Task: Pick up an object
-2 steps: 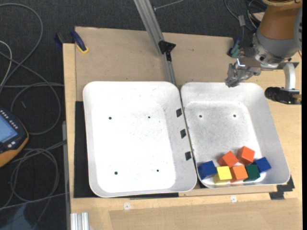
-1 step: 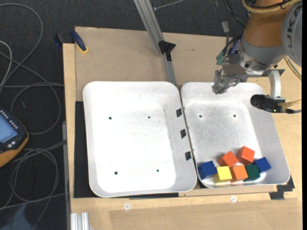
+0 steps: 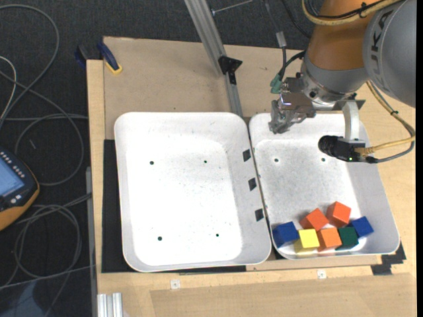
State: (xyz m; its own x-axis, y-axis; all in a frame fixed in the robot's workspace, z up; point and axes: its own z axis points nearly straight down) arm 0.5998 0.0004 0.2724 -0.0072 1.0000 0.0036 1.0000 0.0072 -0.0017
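Camera view, looking down at a slant: my claw (image 3: 281,125) hangs over the far edge of the right bin (image 3: 377,197), at about twelve o'clock of that bin; whether it is open or closed I cannot tell, and I see nothing between its tips. The blocks sit well apart from it, huddled in the bin's near corner at about six o'clock: two orange blocks (image 3: 328,215) at the back, a yellow block (image 3: 308,239) and another orange one in front, a green block (image 3: 347,235) beside them, a blue block (image 3: 285,232) at nine o'clock of the cluster and a second blue at three; the left bin (image 3: 132,177) lies beside on the tabletop (image 3: 198,65).
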